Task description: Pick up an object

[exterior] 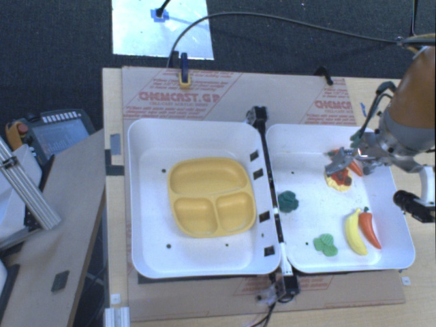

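while gripper (343, 161) hovers low at right of frame, just over yellow-red toy (338, 180) in right bin (300, 261), you're at approach step. finger spread: cannot tell. next you need straight descent, then closing.

Grey arm (409, 131), orange band, seemingly metallic fingers (338, 161)

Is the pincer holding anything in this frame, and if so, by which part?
Cannot be told. The pincer sits low over a small yellow-and-red toy in the right bin, touching or just above it; no grip is visible.
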